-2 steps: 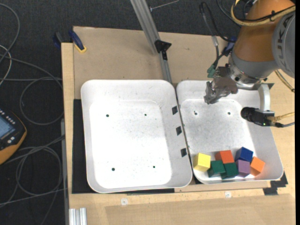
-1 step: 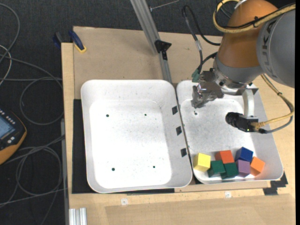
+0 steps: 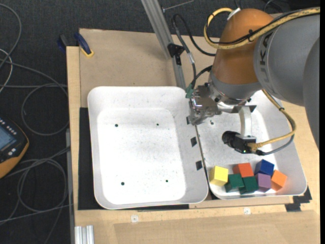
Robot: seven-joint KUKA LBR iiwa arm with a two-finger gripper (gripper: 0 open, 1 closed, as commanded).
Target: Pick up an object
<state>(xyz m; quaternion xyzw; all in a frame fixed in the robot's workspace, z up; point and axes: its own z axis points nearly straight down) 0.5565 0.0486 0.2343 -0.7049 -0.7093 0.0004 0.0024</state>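
Several small coloured blocks lie bunched in the near corner of the right bin: a yellow one, a green one, a red one, a blue one, a purple one and an orange one. My gripper hangs under the orange-banded wrist, over the far left part of the right bin near the wall shared by the two bins. It is well behind the blocks and apart from them. The arm's bulk hides the bin's far side.
The left bin sits beside the right one. A slanted metal post rises behind the bins, close to the wrist. A blue and yellow clip lies at the bench's far left corner. Cables trail on the floor at left.
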